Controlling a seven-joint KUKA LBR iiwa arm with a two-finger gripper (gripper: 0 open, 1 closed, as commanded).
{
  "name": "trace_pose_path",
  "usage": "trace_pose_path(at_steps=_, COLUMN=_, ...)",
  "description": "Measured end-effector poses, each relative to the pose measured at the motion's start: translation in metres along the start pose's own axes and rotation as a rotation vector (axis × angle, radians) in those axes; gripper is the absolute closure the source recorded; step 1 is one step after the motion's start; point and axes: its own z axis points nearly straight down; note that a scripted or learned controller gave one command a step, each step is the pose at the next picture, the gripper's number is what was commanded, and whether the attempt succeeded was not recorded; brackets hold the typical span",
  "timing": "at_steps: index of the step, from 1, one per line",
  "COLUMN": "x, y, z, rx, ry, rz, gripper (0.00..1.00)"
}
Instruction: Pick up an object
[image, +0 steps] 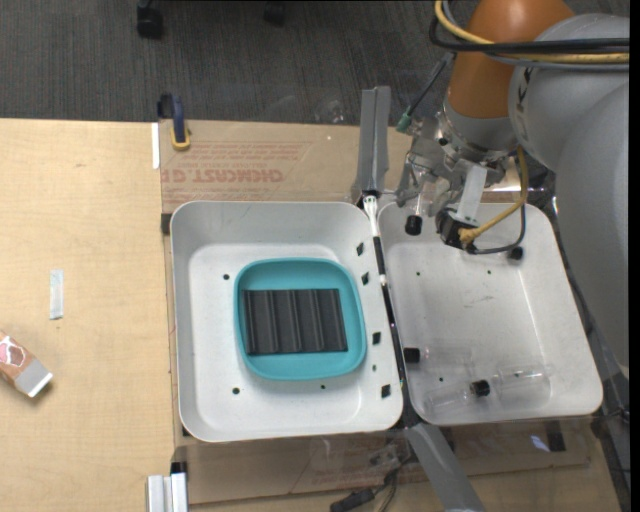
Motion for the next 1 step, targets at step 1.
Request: trace_pose_path(at_steps=1, x=0.0000, y=0.0002, z=-0.0117, rx=-0.001, ry=0.000, rz=0.114, gripper=1.00)
